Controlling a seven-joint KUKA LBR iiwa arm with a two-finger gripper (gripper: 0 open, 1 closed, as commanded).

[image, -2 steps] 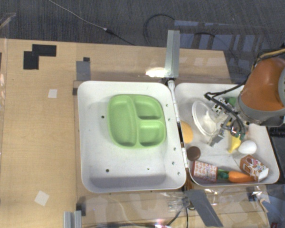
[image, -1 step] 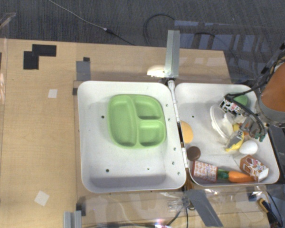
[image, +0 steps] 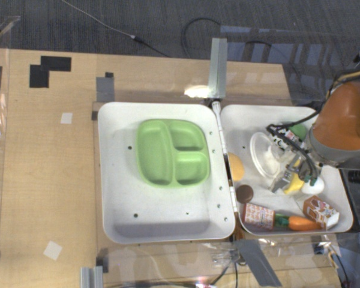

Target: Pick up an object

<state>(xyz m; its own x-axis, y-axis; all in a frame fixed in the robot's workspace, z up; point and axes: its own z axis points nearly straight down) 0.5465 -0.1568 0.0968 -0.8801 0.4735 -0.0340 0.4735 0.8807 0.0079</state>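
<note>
- Yellow is the colour to aim for: a small yellow banana-shaped plastic toy (image: 296, 185) lies just past the middle of the right-hand shallow white bin (image: 252, 110), toward 4 o'clock, and it is the item closest to the two-finger gripper (image: 281, 185).
- Doing this step well probably means centring the gripper over the toy's narrow width instead of its length, so the closing stroke meets it across the short side.
- The gripper sits just at the toy's 9 o'clock side, touching it or nearly so. Whether it is spread or closed cannot be told from this slanted view, nor whether anything is caught in it.
- Crowding is the main hazard. A clear round plastic bowl (image: 265, 155) stands just at the gripper's 11 o'clock, and a white rounded piece (image: 315, 186) lies against the toy at its 3 o'clock. A descent that drifts either way would likely nudge a neighbour instead of closing on the target.
- A straight, slow lift seems wise, since the toy looks smooth and could slip out.
- The toy itself is short, slightly curved, bright yellow and glossy, partly hidden by the gripper and its cabling.
- Further toward 5 o'clock in the same bin rest a small brown-and-white carton (image: 320, 212) and an orange carrot-shaped toy (image: 303, 224), well clear of the grasp.
- The grey arm with its orange band (image: 345, 125) comes in from 3 o'clock.
- On the wooden desk (image: 48, 179), the left-hand white bin (image: 117, 179) carries a green divided plastic plate (image: 171, 152), which plays no part here.
</note>
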